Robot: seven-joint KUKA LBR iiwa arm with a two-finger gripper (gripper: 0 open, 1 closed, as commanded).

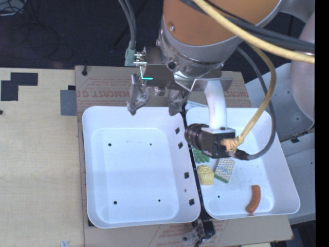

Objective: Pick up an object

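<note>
Gripper (156, 101) spread, bare, yellow ridged corn cob (205, 175), right bin (275, 153)

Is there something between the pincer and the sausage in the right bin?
Nothing lies on the bin floor directly between them, but the pincer hangs over the left bin's far edge, so the divider and the black camera unit sit roughly on the way to the sausage.

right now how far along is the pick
Nothing looks picked yet. The claw hangs open over the far edge of the left bin, nothing between its fingers. The corn, checkered sponge and sausage lie in the right bin. Reaching and grasping remain.
</note>
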